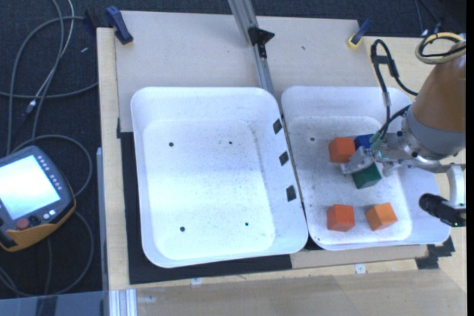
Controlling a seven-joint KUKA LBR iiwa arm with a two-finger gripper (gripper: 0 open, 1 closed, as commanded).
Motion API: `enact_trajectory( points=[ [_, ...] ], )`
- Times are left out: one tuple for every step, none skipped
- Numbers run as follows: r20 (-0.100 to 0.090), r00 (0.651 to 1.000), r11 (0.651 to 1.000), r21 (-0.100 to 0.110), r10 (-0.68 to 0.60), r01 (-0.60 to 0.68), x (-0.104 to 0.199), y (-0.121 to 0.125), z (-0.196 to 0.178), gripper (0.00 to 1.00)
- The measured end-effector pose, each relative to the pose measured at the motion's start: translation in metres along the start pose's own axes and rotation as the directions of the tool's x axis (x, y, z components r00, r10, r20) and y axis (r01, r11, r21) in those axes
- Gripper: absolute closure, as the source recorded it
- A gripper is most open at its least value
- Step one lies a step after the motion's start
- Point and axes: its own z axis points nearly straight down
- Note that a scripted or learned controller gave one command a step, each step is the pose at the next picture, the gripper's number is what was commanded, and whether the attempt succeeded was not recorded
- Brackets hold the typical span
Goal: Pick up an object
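- On the bench (185, 48) we see two shallow white bins side by side: the left bin (148, 115) and the right bin (304, 103), with the arm (443, 103) reaching in from the right over the far side of the right bin.
- In the right bin, the blocks lie in two groups: an orange block (341, 149) near the middle with a blue block (364, 140) just beside it, and two more orange blocks, one (341, 217) and another (381, 215), near the front wall, well apart from the arm.
- At the arm's tip, the gripper (364, 165) sits low over a green block (366, 176), which lies just beside the middle orange block.
- We cannot tell whether the pincer is released or clenched; its metal parts blur into the green block, so we cannot say that it holds anything.
- We judge the step in hand to be the grasp itself, with the green block as the likely target.
- The next move, as we read it, calls for a firm closing on the green block alone, without catching the orange or blue neighbours, then a straight lift clear of the bin floor.
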Motion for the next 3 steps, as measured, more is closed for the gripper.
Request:
enact_trajectory(
  points=[
    [0.001,1.0,1.0,-0.003,-0.002,0.002,0.0,0.001,-0.011,1.0],
    [0.001,1.0,1.0,-0.003,-0.001,0.001,0.018,0.003,-0.06,1.0],
    [0.0,1.0,1.0,0.003,0.001,-0.001,0.016,0.002,-0.057,0.0]
  ],
)
